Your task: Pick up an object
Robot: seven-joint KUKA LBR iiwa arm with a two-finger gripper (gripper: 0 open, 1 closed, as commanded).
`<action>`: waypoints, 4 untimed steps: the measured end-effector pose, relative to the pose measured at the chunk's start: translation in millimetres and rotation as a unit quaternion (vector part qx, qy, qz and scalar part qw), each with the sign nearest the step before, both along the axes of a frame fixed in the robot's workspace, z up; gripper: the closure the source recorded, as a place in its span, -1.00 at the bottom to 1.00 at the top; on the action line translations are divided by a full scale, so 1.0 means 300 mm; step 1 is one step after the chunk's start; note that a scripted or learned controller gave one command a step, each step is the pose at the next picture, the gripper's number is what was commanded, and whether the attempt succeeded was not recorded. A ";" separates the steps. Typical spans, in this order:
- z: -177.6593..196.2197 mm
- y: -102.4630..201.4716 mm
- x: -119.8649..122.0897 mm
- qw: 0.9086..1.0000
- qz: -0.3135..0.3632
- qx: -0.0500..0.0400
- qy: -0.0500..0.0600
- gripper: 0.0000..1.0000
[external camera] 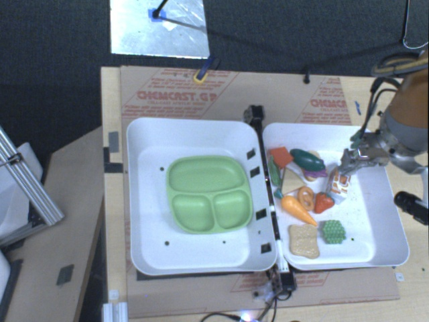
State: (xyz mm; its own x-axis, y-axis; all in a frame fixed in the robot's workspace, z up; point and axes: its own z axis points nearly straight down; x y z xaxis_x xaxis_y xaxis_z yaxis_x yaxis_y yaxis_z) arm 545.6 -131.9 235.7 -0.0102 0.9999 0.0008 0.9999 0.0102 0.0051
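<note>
Camera view: the grey two-finger gripper (350, 161) hangs at three o'clock of the right white bin (392, 233), fingers closed around a small white carton (340, 182).

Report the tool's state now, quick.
Tool: low over the right bin, by a small white carton; open, closed or holding cannot be told.

A dark blue-grey carpet (53, 66) covers the floor around the pale wooden bench (110, 146). At twelve o'clock a shiny metal sheet (159, 19) lies flat. At nine o'clock an aluminium rail (30, 186) slants across a lower tabletop (53, 260).
</note>
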 end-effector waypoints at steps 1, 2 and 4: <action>-0.043 0.170 0.102 1.000 0.000 0.000 0.001 1.00; -0.064 0.346 0.166 1.000 0.000 0.000 0.001 1.00; -0.004 0.395 0.225 1.000 -0.004 0.000 0.001 1.00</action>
